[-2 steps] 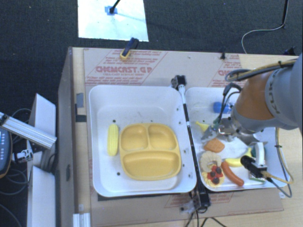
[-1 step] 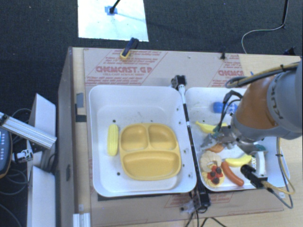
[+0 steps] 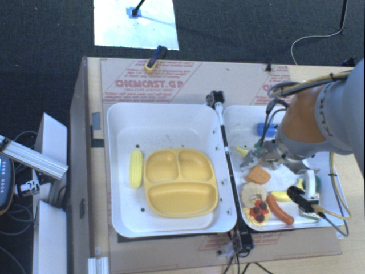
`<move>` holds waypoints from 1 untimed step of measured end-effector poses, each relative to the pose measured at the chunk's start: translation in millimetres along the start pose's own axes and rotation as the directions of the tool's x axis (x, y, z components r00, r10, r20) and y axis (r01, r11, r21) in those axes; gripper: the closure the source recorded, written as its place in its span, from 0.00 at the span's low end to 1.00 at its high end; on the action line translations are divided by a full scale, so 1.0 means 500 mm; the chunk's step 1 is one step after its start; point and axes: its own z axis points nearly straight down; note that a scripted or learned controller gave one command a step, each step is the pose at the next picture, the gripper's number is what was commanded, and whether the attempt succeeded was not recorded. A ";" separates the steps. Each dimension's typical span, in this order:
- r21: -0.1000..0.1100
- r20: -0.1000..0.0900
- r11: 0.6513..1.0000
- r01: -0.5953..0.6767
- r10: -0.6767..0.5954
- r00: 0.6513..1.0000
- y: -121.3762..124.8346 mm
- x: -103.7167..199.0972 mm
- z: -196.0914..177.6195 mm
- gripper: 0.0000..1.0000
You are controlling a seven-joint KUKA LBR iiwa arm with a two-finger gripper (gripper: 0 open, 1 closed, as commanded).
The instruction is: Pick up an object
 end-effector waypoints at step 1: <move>0.002 0.000 1.000 -0.001 0.001 1.000 -0.093 0.019 0.001 0.00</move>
